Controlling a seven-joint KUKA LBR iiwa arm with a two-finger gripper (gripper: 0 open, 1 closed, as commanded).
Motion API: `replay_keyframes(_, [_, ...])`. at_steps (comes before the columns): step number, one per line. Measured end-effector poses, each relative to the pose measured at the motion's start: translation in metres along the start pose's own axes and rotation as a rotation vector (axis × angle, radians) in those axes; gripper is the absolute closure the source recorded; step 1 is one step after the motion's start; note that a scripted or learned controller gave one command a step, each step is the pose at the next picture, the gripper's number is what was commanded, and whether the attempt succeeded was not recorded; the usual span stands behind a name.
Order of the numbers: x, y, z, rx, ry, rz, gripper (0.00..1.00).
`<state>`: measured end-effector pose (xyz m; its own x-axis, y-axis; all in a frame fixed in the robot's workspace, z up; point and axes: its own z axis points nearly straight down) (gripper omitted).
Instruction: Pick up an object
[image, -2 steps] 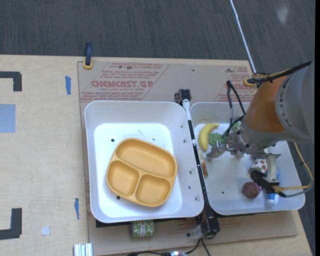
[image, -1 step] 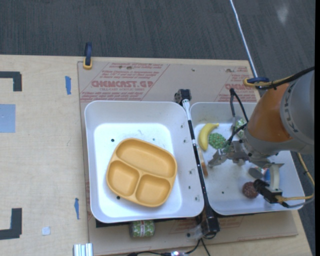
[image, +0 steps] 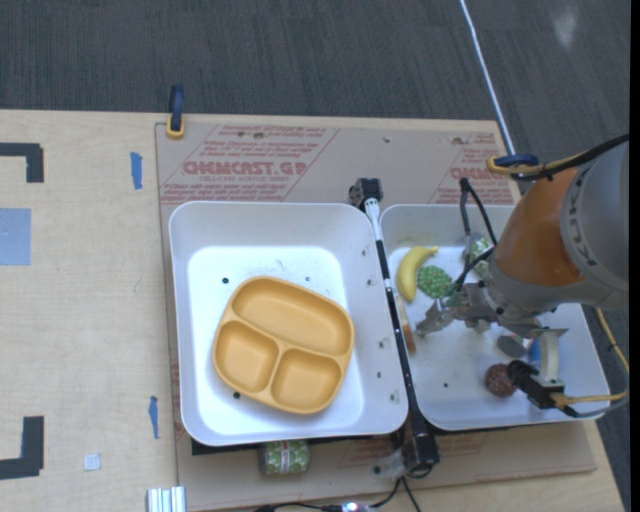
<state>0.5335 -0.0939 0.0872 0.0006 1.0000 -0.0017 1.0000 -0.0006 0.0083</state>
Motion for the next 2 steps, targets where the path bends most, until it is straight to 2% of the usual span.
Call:
replay_keyframes(1, [-0.006,0.082,0.002,0.004,0.001,-0.003,0.0])
replay_keyframes(2, [-0.006,0.083,-0.009,0.0,-0.001,-0.004,1.0])
